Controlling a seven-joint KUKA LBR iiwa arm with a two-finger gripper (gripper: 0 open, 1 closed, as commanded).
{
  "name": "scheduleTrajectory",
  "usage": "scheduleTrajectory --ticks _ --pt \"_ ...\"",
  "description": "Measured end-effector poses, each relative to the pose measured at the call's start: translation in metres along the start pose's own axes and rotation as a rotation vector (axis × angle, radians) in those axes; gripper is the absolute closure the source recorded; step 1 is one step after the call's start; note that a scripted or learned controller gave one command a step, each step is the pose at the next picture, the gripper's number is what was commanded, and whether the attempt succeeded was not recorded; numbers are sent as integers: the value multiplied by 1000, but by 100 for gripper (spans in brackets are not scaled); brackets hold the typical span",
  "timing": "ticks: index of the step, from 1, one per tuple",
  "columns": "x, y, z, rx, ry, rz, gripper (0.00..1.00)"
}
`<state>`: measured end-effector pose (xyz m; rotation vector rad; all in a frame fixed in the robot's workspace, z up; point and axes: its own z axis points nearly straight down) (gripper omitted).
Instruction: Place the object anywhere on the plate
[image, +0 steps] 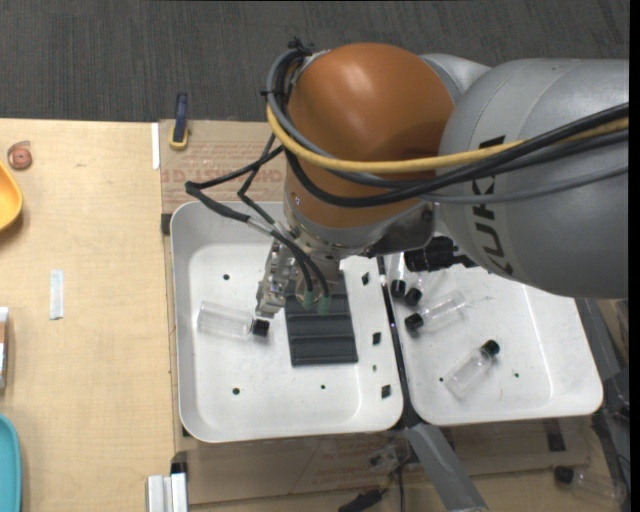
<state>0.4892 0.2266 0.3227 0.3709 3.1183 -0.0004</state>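
In the left bin (200, 400) we see a clear vial (232, 323) with a black cap lying just left of the gripper (272, 300), beside a dark plate (322, 335). Whether the claw grips anything, we cannot tell. Two more vials (450, 340) lie in the right bin (560, 390).

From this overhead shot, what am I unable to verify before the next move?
- Tool: small and shadowed beneath the arm's orange band; finger state unreadable.
- Clear vial in the left bin: whether the tool touches its black cap is too fine to tell.
- Dark ribbed plate: its top end runs under the wrist.
- Right bin: the far part lies behind the grey arm; two vials show.
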Motion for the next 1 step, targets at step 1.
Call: scheduleTrajectory --ticks 1 --pt "0 0 0 0 0 0 0"
